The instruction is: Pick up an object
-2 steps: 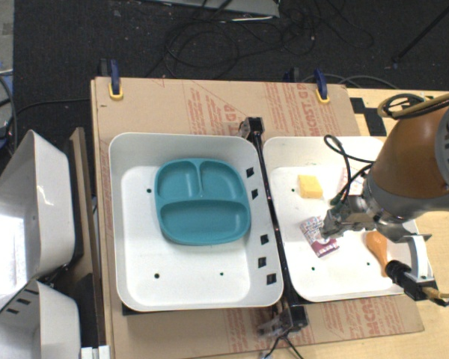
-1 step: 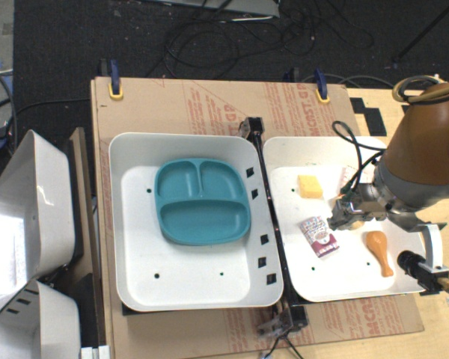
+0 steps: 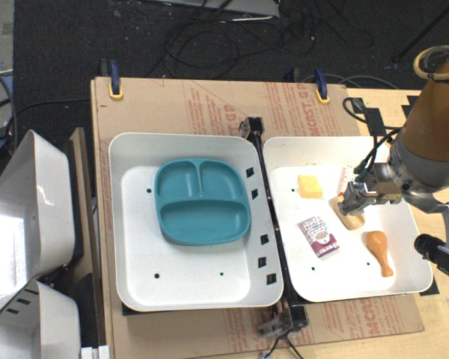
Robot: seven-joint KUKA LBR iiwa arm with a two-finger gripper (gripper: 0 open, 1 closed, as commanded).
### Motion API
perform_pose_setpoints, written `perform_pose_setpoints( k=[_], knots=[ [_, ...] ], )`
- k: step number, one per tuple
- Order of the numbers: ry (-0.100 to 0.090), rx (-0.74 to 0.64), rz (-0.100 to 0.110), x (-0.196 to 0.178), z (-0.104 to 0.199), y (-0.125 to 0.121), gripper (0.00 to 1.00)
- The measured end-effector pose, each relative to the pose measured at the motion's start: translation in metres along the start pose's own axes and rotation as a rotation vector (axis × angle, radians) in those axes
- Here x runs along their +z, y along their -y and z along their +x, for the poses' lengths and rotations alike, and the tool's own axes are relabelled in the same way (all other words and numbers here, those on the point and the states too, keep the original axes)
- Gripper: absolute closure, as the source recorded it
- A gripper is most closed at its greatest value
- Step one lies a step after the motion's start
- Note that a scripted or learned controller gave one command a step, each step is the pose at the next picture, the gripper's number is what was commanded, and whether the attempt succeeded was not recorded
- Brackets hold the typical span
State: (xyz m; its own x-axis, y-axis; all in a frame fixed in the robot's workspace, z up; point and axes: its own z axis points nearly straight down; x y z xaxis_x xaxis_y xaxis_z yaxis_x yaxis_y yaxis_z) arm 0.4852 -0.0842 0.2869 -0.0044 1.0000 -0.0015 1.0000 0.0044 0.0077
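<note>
Teal divided plate (image 3: 203, 202) sits by itself in the left white bin (image 3: 131, 223), nowhere near the action. Everything else is in the right bin (image 3: 299, 283), where the arm (image 3: 434, 126) comes in from the right edge with its gripper (image 3: 353, 200) low over the middle of the bin, right on top of a tan wooden block (image 3: 350, 217) that pokes out just below it. Can't say whether it's actually got the block, the view is too dark and cluttered there. A yellow cheese-like wedge (image 3: 310, 186) lies just to the gripper's left, a small purple and white packet (image 3: 319, 235) sits tilted a bit lower, and an orange drumstick-shaped toy (image 3: 379, 250) lies near the lower right corner, apart from the block. Black cables hang off the wrist across the bin's upper right part.
</note>
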Motion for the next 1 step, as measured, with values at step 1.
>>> perform_pose_setpoints(
  k=[1],
  knots=[
    [-0.003,-0.004,0.01,0.0206,0.0553,-0.0071,1.0]
  ],
)
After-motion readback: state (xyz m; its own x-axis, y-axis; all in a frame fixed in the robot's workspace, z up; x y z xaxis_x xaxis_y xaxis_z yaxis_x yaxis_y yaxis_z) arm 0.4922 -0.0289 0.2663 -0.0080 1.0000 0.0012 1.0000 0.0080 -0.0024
